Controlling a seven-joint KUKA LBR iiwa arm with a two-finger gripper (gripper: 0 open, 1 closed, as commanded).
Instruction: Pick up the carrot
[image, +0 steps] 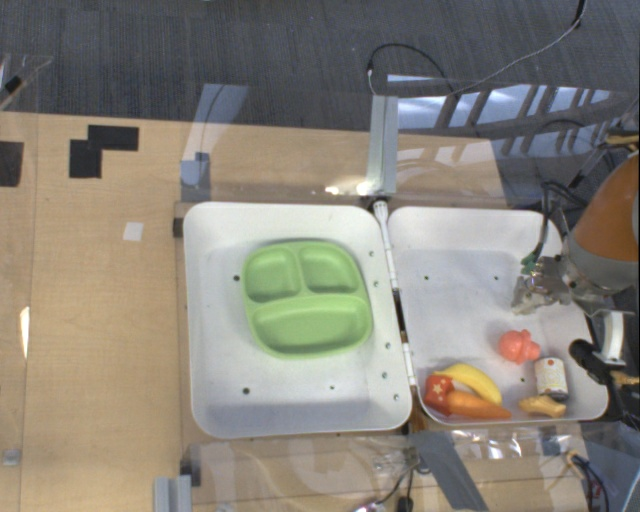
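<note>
- Because the carrot (478, 405) lies packed into the near edge of the right bin (450, 290), touching a banana (473, 381) behind it and a red pepper (438, 387) at its left end, a descent onto it would likely catch a neighbour or the bin wall instead.
- Crowding leaves little room beside the carrot for the tool to come down, so I judge a glancing, slipping grip the main risk.
- Just right of that cluster lie a tan piece (544, 405) and a small white can (550, 376), with a pink toy (517, 346) a little farther back.
- Farther still, the tool (532, 290) hangs over the bin's right part, well apart from the carrot; I cannot tell how wide it stands, and nothing shows in its grasp.
- To the left, the other bin (215, 400) holds a green divided plate (303, 298), its compartments bare.
- Both bins sit side by side on the worktop (90, 330).
</note>
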